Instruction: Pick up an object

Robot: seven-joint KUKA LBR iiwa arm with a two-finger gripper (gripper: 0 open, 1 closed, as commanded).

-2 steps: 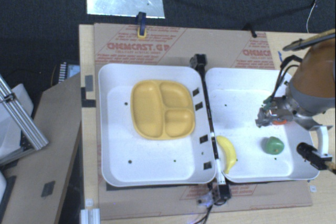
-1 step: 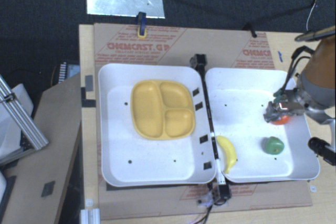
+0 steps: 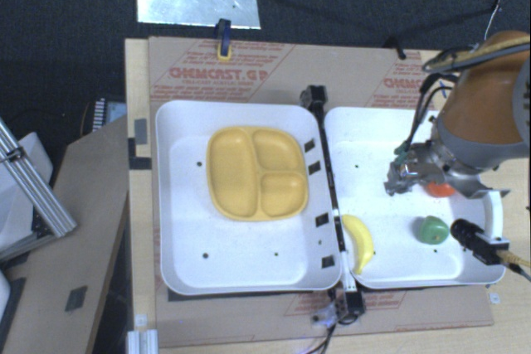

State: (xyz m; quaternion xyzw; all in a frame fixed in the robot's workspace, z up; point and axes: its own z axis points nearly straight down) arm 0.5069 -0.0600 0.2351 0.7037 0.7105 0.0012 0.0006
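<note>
Hanging low in the right bin (image 3: pixel 365 137), the end effector (image 3: pixel 401 177) sits just beside an orange object (image 3: pixel 440 189), apparently lined up for it; its grip state I cannot tell; green fruit (image 3: pixel 431 230) and banana (image 3: pixel 359 242) lie nearer the front wall; the yellow divided plate (image 3: pixel 255 172) occupies the left bin (image 3: pixel 178 203).

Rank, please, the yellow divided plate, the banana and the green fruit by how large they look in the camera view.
1. yellow divided plate, clearly the largest.
2. banana.
3. green fruit, smallest, though not much smaller than the banana.
</note>
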